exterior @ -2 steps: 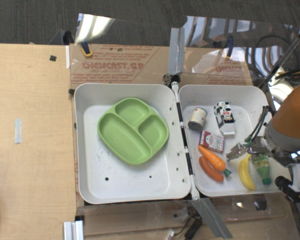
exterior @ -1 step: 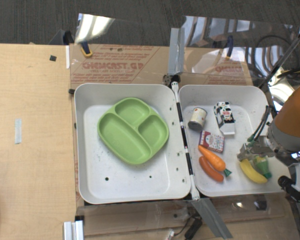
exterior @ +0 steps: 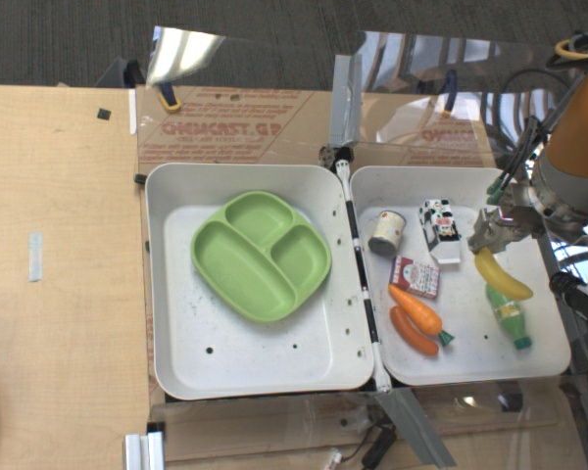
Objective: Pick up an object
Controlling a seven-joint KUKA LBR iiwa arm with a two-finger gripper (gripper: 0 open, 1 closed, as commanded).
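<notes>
A: Two shallow white plastic bins (exterior: 176, 360) are seen; a green divided plastic plate (exterior: 262, 255) is held in the left one.

B: Right of that plate, a yellow banana (exterior: 501, 275) is touched by the grey two-finger gripper (exterior: 490, 235); its grip cannot be told.

yellow banana (exterior: 502, 276), slanted, right bin (exterior: 549, 355)
</notes>
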